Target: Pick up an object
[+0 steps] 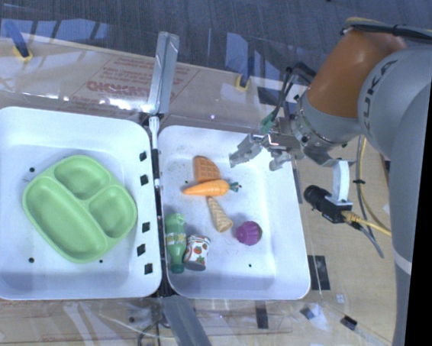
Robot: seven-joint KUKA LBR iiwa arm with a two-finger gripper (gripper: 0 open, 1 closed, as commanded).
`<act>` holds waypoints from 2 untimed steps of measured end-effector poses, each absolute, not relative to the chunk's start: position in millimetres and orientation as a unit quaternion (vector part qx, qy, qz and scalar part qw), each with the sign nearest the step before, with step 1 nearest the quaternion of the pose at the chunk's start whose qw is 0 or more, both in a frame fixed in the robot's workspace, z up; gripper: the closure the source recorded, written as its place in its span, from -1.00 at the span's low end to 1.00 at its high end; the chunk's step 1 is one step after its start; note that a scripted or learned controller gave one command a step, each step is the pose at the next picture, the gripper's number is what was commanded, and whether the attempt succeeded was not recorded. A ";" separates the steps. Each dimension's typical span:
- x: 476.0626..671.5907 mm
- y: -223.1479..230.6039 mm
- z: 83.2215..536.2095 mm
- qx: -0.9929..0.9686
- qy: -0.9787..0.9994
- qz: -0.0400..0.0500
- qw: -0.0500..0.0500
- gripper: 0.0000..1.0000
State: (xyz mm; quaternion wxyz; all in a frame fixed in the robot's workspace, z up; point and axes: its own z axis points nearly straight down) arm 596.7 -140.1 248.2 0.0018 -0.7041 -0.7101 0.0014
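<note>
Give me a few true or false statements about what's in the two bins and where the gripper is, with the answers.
1. The green divided plate lies in the left bin. True.
2. The carrot lies in the left bin. False: it lies in the right bin, across the brown wedge.
3. The gripper holds the purple ball. False: the ball lies on the bin floor, and the open fingers hold nothing.
4. The green bottle lies beside the small can. True.
5. The gripper is over the right bin. True.
</note>
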 end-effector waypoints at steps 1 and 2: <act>607.8 -111.1 162.1 -0.694 -0.720 0.002 0.002 -1.00; 620.2 -112.8 91.1 -0.677 -0.736 0.002 0.001 -1.00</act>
